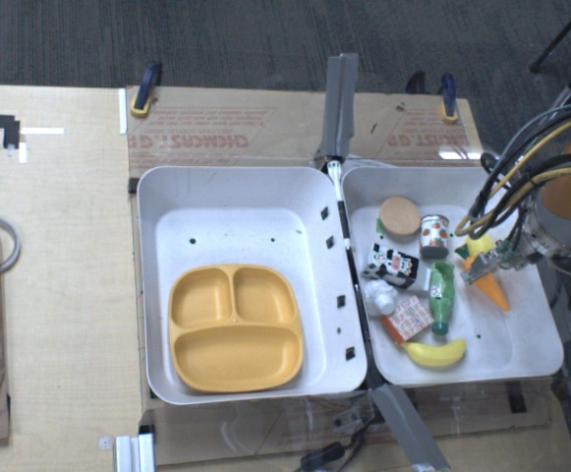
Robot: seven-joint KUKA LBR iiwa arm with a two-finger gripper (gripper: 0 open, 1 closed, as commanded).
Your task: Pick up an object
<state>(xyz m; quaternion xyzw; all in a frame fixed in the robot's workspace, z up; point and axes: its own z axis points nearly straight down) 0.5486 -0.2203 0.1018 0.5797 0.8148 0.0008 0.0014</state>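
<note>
A cluster of small objects is seen in the right bin (531,347): a banana (435,353) at the near side, a green bottle (441,297) just beyond it, a red-and-white packet (410,318) to their left, and a black-and-white toy cow (393,264). Farther back, a tan round disc (399,215) and a small can (434,230) are found. An orange carrot (491,289) lies at the right, under the gripper (488,255); whether its pincer is apart or together cannot be told. In the left bin (162,224), a yellow divided plate (236,326) is set.
</note>
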